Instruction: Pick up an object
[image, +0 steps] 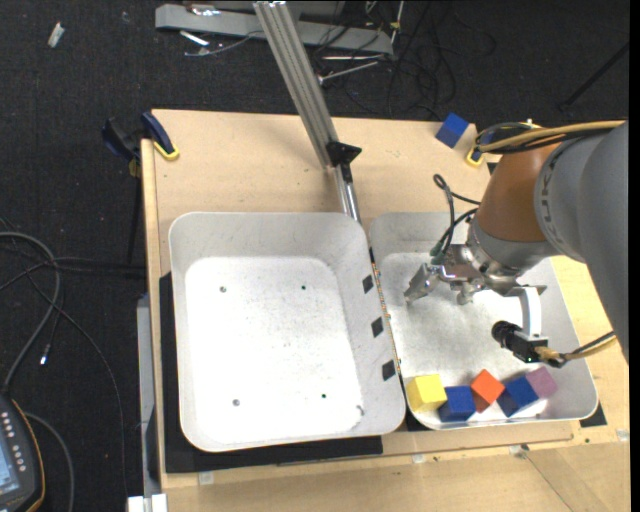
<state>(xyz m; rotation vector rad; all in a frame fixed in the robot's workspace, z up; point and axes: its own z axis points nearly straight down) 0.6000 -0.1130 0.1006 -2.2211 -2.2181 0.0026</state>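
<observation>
Several small blocks lie along the near edge of the right bin (560, 300): a yellow block (427, 390), a blue block (458, 402), an orange block (487, 387), a second blue block (518, 396) and a purple block (542, 381). My gripper (440, 288) hangs over the far-left part of that bin, well behind the blocks. It is open, fingers spread, with nothing between them. The grey arm with its orange band (515, 195) comes in from the right.
The left bin (200, 240) sits beside the right one, with black clips along the shared rim. A slanted metal pole (305, 85) rises behind the bins. Another blue block (453, 129) rests on the bench at the back right. A black cable fitting (515, 340) hangs by the wrist.
</observation>
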